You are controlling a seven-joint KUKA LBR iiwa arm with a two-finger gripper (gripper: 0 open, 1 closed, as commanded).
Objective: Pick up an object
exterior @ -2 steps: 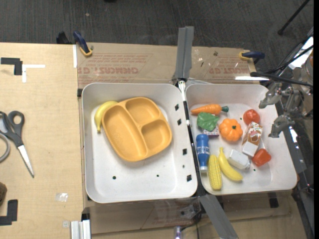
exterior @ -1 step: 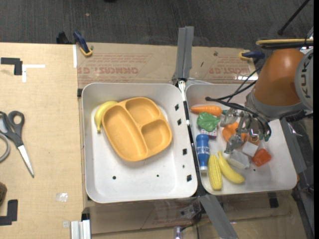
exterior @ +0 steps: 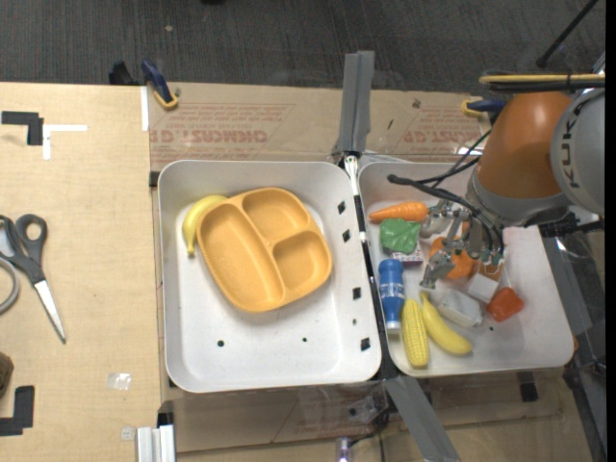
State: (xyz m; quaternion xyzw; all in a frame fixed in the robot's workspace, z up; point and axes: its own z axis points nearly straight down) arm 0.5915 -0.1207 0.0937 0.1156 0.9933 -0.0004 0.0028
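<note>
The arm (exterior: pixel 539 142) reaches in from the upper right, and its gripper (exterior: pixel 452 258) hangs low over the middle of the right bin (exterior: pixel 539 349); whether its jaws are spread or pressed together cannot be told. Around it lie a carrot (exterior: pixel 397 212) pointing left-right near the bin's top, a green block (exterior: pixel 400 236), a blue bottle (exterior: pixel 390 292) lying top-to-bottom along the left wall, a corn cob (exterior: pixel 414 332) and a banana (exterior: pixel 448 327) slanting toward the lower right, and a red piece (exterior: pixel 504 303). The bin's right side is bare. The left bin (exterior: pixel 260 354) holds a yellow divided plate (exterior: pixel 262 248) over a second banana (exterior: pixel 197 218).
</note>
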